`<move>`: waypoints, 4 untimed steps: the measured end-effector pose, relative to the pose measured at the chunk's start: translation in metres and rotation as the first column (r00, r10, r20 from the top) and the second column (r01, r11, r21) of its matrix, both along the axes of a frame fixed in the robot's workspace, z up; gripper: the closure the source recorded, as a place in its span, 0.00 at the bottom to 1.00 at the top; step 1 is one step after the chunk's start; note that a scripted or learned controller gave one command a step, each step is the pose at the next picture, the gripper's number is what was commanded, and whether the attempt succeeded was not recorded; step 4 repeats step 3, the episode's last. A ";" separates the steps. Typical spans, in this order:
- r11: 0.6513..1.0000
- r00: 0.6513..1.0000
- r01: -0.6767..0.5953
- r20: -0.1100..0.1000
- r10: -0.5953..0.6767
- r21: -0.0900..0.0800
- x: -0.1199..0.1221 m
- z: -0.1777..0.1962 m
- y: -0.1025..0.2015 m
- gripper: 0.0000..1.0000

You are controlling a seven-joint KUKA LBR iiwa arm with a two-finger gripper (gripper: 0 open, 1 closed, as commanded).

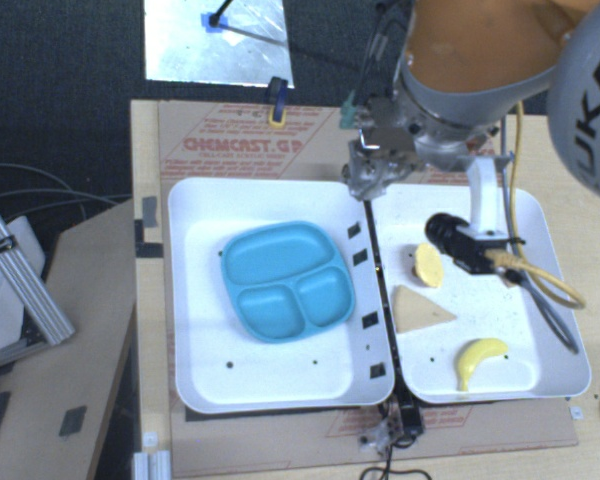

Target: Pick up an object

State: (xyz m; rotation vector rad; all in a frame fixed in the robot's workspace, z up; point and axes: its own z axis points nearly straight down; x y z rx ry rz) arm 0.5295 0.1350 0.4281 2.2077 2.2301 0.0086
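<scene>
The hand point(372, 180) is being held above the far end of the divider between the two white bins; whether it is wide or narrow cannot be told. Nothing is being seen between its parts. In the right bin point(540, 368) a yellow banana point(477, 359), a pale wedge point(418, 309) and a small yellow piece point(429, 266) are lying apart. A blue divided plate point(285, 280) is lying in the left bin point(195, 368).
</scene>
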 end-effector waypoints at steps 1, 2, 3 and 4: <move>1.000 1.000 0.008 -0.005 -0.008 -0.001 -0.023 -0.040 -0.002 1.00; 1.000 1.000 0.004 -0.003 -0.004 0.000 -0.043 -0.012 0.018 1.00; 1.000 1.000 0.004 -0.001 -0.004 0.001 -0.043 0.026 0.041 1.00; 1.000 1.000 0.004 -0.001 -0.004 0.001 -0.043 0.026 0.041 1.00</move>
